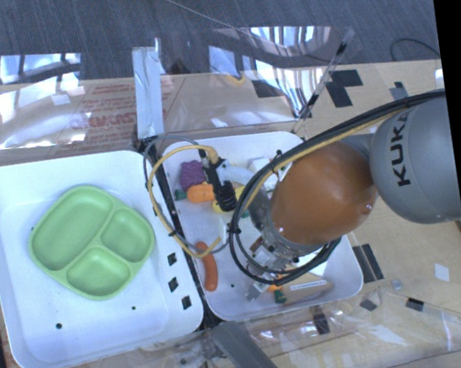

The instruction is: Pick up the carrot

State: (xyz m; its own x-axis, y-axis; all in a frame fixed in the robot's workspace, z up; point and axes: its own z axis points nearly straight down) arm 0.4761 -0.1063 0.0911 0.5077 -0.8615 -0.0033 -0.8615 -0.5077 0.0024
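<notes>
The carrot (307, 289) looks like the long orange piece with a green end lying along the near wall of the right bin (346, 277). My gripper (264, 269) hangs low over that bin's near half, just up and left of the carrot. It sits beneath the arm's orange band (322, 196), which hides much of the bin's middle. I see nothing held.
A purple grape bunch (191, 174) and a small orange piece (201, 194) lie at the right bin's far left, with a red-brown sausage (210, 271) by its left wall. Cables (165, 205) loop over the divider. The left bin (30, 334) holds a green divided plate (92, 241).
</notes>
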